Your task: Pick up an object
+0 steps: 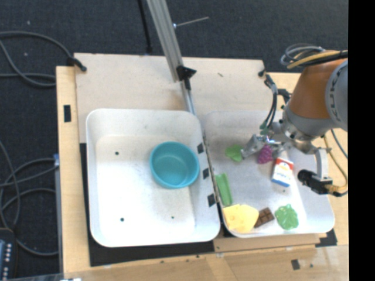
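My gripper (pixel 255 144) hangs low over the right bin (pixel 316 215), reaching in from the right. Its tip lies between a small green piece (pixel 234 153) on its left and a purple object (pixel 266 154) just to its right. A white carton with red and blue print (pixel 282 172) lies right of the purple object. Along the bin's front are a yellow block (pixel 241 216), a brown piece (pixel 265 216) and a green leafy toy (pixel 286 216). A green stick (pixel 223 187) lies by the bin's left wall. Nothing is visibly held.
A blue bowl (pixel 174 164) sits in the left bin (pixel 105 127). A slanted metal pole (pixel 167 34) rises behind the bins. Cables (pixel 293 54) loop near the arm at the back right.
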Action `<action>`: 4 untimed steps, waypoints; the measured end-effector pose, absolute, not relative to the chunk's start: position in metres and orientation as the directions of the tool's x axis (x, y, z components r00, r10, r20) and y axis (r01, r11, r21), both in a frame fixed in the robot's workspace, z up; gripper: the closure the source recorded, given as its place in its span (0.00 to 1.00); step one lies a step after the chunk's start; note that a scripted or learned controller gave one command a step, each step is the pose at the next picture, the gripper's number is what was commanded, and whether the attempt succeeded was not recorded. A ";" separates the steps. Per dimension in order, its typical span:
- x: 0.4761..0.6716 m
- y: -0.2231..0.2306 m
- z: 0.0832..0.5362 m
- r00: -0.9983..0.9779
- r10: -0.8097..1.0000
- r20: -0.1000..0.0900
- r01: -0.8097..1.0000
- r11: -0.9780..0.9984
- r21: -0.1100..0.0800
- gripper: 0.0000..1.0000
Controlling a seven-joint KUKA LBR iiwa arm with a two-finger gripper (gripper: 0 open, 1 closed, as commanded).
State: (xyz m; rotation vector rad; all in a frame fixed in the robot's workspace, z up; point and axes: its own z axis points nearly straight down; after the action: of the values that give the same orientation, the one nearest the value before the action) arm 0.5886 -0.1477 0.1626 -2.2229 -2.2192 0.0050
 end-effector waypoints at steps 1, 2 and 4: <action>0.591 -0.148 0.175 0.005 1.000 0.000 1.000 -0.005 0.004 1.00; 0.587 -0.153 0.238 0.004 1.000 -0.002 1.000 -0.004 0.008 1.00; 0.594 -0.105 0.286 -0.008 1.000 0.001 1.000 0.008 0.003 1.00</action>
State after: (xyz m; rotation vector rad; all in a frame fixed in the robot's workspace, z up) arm 0.5937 -0.1050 0.2858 -2.2141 -2.2314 -0.0044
